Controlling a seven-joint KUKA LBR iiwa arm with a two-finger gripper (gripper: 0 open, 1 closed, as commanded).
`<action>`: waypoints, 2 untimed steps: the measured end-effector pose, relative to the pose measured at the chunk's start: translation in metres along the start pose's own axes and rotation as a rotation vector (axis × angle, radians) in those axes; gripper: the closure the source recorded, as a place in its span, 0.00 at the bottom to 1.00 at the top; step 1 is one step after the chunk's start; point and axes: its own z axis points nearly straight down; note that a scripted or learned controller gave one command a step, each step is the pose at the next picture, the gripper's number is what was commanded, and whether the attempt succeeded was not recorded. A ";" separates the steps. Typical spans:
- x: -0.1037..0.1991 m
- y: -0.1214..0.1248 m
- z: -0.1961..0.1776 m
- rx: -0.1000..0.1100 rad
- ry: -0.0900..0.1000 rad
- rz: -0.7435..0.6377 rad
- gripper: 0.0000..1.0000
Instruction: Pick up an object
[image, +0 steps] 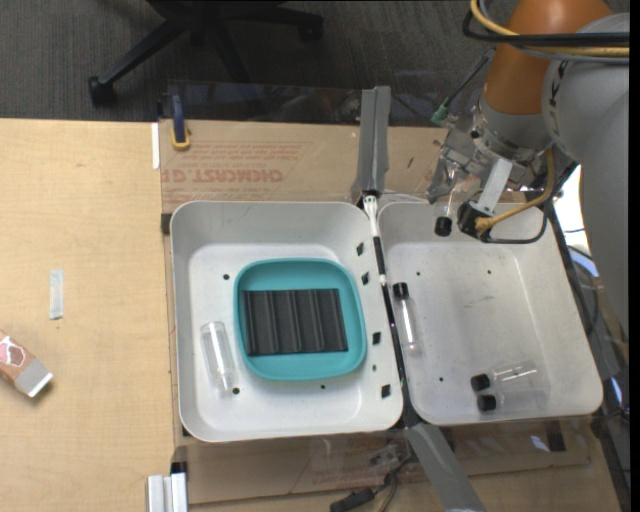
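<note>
The left bin (196, 250) holds a teal tray (297, 270) with a dark ridged insert, and a clear tube (216, 352) lies beside the tray's left side. In the right bin (480, 290), a clear tube with a black cap (405, 318) lies along the left wall. A small clear vial with black caps (497, 384) rests near the front. My gripper (455, 213) hangs over the right bin's far left corner, well away from both of these. Nothing can be seen held in it.
A grey metal post (375, 140) stands at the back between the bins. Yellow and black cables (515, 215) loop under the wrist. On the wooden bench to the left lie a small clear strip (56, 295) and a red-and-white packet (22, 366).
</note>
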 end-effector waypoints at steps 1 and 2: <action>0.001 -0.001 0.001 0.000 0.000 0.022 1.00; 0.008 -0.005 -0.001 0.001 -0.001 0.026 1.00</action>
